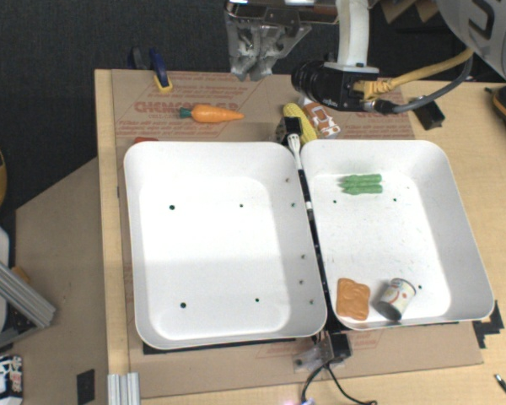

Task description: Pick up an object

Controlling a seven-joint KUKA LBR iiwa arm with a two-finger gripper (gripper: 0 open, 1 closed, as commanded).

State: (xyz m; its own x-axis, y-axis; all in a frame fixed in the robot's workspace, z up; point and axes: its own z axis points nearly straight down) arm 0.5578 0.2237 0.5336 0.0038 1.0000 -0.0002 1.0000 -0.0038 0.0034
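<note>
Claw: the grey metal two-finger gripper [255, 57] is seen at the top of the camera view, raised above the brown bench board [118, 108], beyond the far rims of both bins. Whether it is spread or pressed together cannot be told; its tips are blurred. Nothing is seen held by it.

Nearest to the claw: an orange plastic carrot with a green stub [209, 114] lies on the board just below and to the left of the claw, outside the bins. A yellow corn-like piece [297, 116] and a small brown-and-white packet [323, 121] lie just below and to the right of it, by the seam between the bins. A blue-and-yellow clip [160, 72] lies to its left.

Further out: the shallow white left bin [143, 226] is noted below the claw, with only dark specks on its floor. The shallow white right bin [455, 209] lies below and to the right.

Task objects: a green ridged bean-like piece [360, 184] rests in the far half of the right bin, well apart from the claw. An orange flat bread-like slab [352, 299] and a small white-and-grey can on its side [395, 298], touching or nearly so, lie at the near edge, farthest from the claw.

Progress: judged not begun; no object is lifted. Choice of object, approach, descent, closing and lifting all remain.
</note>
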